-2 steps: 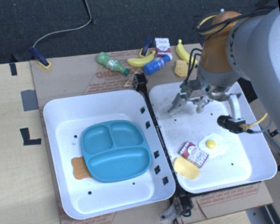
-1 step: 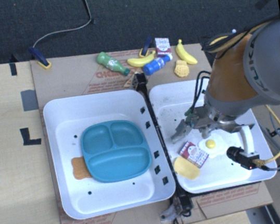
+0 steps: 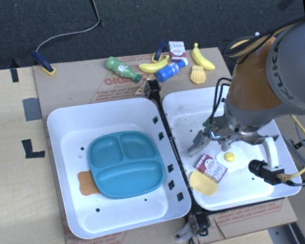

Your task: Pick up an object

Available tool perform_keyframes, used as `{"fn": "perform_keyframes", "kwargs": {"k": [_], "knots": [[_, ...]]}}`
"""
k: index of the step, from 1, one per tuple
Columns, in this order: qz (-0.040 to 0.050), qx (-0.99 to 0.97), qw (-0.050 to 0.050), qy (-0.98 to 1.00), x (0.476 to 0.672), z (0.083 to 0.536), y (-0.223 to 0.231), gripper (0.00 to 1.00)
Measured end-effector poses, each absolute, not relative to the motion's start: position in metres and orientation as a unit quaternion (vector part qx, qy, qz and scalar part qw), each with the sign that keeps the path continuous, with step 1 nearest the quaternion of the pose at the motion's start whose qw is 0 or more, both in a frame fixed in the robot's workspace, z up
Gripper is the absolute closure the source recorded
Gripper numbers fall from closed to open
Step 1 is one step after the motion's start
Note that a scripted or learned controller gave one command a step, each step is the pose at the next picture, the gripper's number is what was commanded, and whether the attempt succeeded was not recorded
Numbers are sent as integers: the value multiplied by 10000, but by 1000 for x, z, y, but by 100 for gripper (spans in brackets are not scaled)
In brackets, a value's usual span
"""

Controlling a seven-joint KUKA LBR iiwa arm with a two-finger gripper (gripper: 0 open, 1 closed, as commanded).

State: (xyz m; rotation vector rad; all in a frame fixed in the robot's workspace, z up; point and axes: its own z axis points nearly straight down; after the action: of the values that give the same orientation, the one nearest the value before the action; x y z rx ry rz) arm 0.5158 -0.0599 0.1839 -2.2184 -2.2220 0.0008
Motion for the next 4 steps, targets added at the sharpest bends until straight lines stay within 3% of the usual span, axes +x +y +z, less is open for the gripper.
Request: {"fn": "perform_keyframes", "kwargs": {"k": [1,2,3,4], "knots": [[-12,-7071,-5,-7071,526,87,-107,0],[-13,-7066,-24,-7076,581,86,-103,0],[-10,-7071,-25,-7071,532,86,-96,0],[-12,-7065,-27,-7077,604,86,-96,0]]}}
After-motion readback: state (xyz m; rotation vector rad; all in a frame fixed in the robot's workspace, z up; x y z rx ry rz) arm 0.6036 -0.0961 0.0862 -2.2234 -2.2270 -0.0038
